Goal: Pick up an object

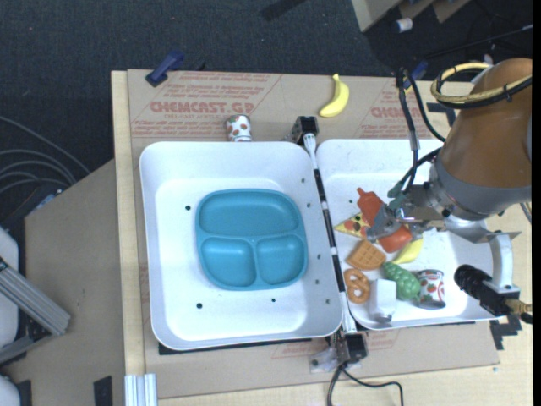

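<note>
Blue tray (250, 248) in L bin (169, 227); toy food pile (390, 256) in R bin (355, 163).

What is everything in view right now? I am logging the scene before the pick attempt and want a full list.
shallow white bins: two, white, side by side on the bench
blue divided plastic plate: one, blue, middle of the left bin
yellow toy banana: one, yellow, on the board beyond the bins
small red-and-white patterned cup: one, on the board by the left bin's far rim
blue clip: one, blue, far left corner of the board
brown toy pretzel: one, brown, right bin, near edge
green toy vegetable: one, green, right bin
mixed toy food pile: several, red, orange, yellow, right bin
grey arm with orange band: one, over the right bin
gripper: one, dark, down among the toy food
</note>
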Available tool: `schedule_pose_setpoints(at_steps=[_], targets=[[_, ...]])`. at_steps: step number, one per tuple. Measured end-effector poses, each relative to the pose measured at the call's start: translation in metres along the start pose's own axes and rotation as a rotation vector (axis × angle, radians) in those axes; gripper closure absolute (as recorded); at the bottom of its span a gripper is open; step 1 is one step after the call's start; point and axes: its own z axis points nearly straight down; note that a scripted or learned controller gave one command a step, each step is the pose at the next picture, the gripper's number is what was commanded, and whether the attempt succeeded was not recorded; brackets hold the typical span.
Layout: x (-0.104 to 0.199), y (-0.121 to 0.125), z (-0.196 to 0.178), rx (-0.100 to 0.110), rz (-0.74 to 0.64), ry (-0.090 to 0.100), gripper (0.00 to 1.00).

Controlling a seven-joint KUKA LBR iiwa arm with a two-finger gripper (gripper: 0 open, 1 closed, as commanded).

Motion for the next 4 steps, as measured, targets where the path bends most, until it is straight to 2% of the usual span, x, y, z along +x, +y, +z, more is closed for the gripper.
schedule_pose_setpoints(at_steps=[1,2,3,4], targets=[[0.092,0.0,0.014,0.001,-0.001,0.0,1.0],[0.004,0.0,0.0,-0.003,0.001,-0.002,1.0],[0.062,0.001,-0.002,-0.004,-0.001,0.0,1.0],[-0.01,0.0,0.0,-0.001,0.001,-0.001,1.0]])
